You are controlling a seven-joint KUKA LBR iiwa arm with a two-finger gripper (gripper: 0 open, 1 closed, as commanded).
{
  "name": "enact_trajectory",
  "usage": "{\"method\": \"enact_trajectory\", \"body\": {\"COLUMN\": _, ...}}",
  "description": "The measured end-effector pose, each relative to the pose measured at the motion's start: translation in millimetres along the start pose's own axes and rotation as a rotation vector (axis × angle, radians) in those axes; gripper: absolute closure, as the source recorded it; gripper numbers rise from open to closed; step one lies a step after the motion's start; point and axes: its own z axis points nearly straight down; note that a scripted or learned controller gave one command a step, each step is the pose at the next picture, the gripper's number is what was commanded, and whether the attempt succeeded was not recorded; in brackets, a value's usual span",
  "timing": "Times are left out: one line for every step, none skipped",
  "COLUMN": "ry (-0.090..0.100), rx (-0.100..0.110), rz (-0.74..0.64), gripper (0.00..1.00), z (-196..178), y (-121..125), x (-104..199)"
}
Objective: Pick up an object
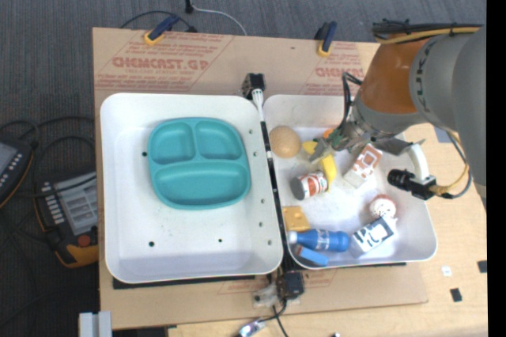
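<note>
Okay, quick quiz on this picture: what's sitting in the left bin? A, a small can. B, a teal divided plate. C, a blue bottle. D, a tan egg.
B: the teal divided plate lies alone in the left bin, while the bottle, egg and can are all in the right bin.
</note>
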Motion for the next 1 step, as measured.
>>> {"method": "enact_trajectory", "body": {"ry": 0.008, "rx": 0.013, "rz": 0.054, "gripper": 1.00, "z": -145.3, "y": 31.8, "x": 64.3}}
